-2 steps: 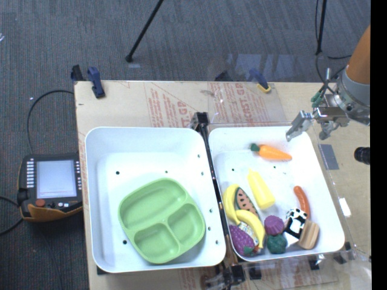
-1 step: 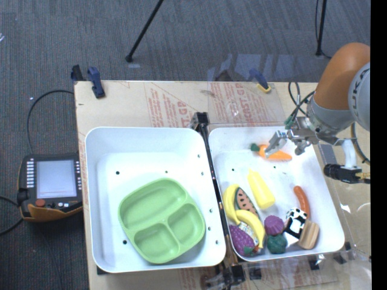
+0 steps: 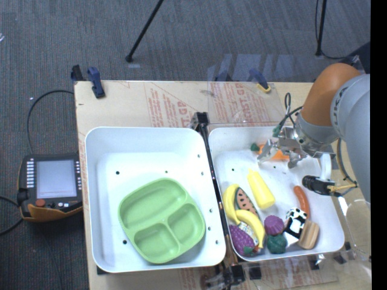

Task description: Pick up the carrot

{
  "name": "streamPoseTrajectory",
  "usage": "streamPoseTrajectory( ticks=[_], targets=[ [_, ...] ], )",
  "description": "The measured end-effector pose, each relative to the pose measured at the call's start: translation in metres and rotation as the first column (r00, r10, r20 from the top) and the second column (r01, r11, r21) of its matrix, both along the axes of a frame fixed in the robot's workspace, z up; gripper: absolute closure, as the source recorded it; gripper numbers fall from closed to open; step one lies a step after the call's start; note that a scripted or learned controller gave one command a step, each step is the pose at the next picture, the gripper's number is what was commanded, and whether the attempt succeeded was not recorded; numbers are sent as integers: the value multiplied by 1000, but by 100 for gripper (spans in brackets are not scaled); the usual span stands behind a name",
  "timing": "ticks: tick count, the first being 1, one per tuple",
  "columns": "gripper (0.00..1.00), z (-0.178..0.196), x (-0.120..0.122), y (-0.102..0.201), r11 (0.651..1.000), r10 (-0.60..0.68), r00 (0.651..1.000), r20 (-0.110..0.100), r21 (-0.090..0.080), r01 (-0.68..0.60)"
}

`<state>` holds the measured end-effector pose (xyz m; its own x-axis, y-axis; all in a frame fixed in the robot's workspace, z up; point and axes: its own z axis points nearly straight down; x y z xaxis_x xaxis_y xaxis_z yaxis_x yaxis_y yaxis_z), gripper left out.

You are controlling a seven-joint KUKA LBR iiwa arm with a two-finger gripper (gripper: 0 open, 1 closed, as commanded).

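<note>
The carrot [image 3: 276, 156], orange with a green top [image 3: 256, 147], lies in the far part of the right bin [image 3: 227, 139]. My gripper [image 3: 280, 151] is down on it, reaching in from the right. The grey fingers [image 3: 266, 151] stand on either side of the orange body and close on it. The carrot looks low, at or just above the bin floor. Part of its body is hidden under the gripper.
Toy food fills the right bin's near half: a yellow block [image 3: 260, 188], bananas [image 3: 248, 217], a watermelon slice [image 3: 243, 199], grapes [image 3: 242, 239], a sausage [image 3: 302, 199] and a bread roll [image 3: 308, 235]. A green divided plate [image 3: 161, 220] lies in the left bin [image 3: 97, 162].
</note>
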<state>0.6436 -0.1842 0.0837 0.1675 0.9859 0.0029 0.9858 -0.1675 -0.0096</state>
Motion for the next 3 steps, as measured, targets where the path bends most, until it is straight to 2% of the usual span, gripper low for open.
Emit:
streamPoseTrajectory(
  ticks=[1, 2, 3],
  targets=[
    [0, 3, 2, -7, 992, -128, 992, 6, 0, 128],
    [0, 3, 1, -8, 972, -235, 972, 3, 1, 235],
    [0, 3, 0, -15, 871, -492, 871, -8, 5, 492]
  ],
)
